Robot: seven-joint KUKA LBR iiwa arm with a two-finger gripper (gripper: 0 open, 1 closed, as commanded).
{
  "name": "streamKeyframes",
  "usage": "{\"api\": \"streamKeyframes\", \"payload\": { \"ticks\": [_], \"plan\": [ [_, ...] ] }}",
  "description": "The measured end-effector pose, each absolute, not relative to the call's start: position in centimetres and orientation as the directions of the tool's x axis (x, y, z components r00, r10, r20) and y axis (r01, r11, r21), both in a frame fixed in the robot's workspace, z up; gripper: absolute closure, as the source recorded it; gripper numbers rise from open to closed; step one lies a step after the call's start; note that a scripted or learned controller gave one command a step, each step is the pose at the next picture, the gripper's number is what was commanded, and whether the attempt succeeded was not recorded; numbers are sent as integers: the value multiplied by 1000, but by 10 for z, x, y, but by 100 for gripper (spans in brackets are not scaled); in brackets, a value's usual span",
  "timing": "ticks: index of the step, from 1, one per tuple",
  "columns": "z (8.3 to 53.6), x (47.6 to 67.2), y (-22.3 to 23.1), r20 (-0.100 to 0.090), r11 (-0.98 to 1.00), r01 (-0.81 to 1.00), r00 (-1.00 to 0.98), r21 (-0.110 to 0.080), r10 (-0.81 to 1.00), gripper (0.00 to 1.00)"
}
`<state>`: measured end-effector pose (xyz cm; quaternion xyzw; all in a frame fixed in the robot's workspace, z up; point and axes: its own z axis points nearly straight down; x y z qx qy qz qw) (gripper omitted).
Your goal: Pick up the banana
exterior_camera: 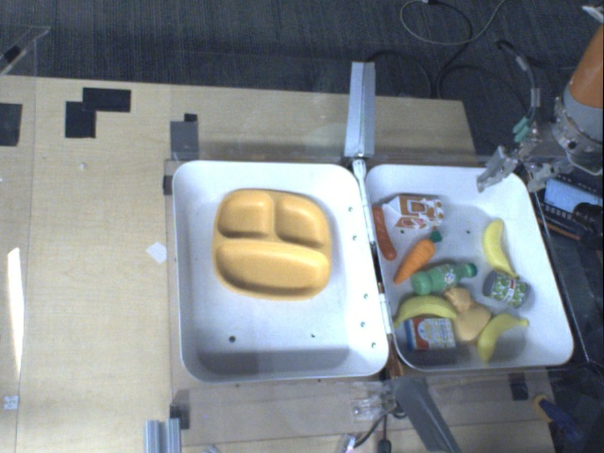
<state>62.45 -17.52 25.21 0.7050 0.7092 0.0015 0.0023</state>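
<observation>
A: Where is the gripper (497,168) right now?

B: At the far right corner of the right-hand shallow white bin (557,281), just over its rim. Its two fingers stand spread apart with nothing between them. The grey arm with the orange band (587,92) rises from it toward the view's right edge.

A: And the banana?

B: There are three curved yellow plastic bananas in that bin. One slim yellow banana (495,246) lies near the right wall, well apart from the claw. A second yellow banana (424,308) lies near the front edge, touching the red-labelled tin (431,333). A third small yellow banana (498,333) curves at the front right corner.

A: What else shares the bin?

B: An orange plastic carrot (414,259), a green plastic bottle (442,276), a green-labelled can (505,289), a white and orange carton (413,212) by the far edge, and a red sausage (382,232) along the left wall.

A: The other bin?

B: The left-hand white bin (198,338) holds a yellow three-section plate (274,243), in its far half.
</observation>
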Motion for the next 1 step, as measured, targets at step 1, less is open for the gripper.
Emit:
{"api": "streamKeyframes", "payload": {
  "ticks": [1],
  "plan": [
    [95, 551, -203, -1, -2, 1000, 2, 5, 1000, 0]
  ]
}}
